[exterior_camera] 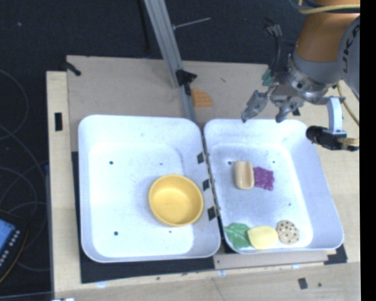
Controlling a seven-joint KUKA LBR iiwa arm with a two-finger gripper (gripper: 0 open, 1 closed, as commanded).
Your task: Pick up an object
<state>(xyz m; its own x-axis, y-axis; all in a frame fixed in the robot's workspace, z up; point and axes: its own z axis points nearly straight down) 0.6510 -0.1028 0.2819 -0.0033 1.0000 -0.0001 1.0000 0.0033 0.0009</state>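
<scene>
Print on the blue screen of the handheld device [0,240] at the lower left edge is too small to be read. An orange patch [201,98] is seen on the bench [113,86] behind the bins, and whether it carries any text cannot be told.

The gripper [262,115] is held over the far rim of the right bin [313,187], near that bin's far left corner. Its fingers [250,105] are spread apart, and nothing is seen between them.

Five small things are found in the right bin, all well apart from the gripper. A tan roll [243,174] is laid near the middle, with a purple piece [264,179] touching its right side. Along the near wall, a green piece [237,232], a pale yellow piece [262,236] and a speckled cookie [287,232] are lined up side by side, each touching or just beside the next. The green piece is tucked into the near left corner.

A yellow bowl [175,199] is set upright in the left bin [97,137], towards its near right side, close to the wall shared with the right bin.

A slanted metal rail [163,36] is fixed at the back of the bench and runs down to the seam between the two bins, just left of the gripper. Black clips [208,187] are seen along that seam. Thin cables [12,137] are looped on the dark floor to the left of the bench.
</scene>
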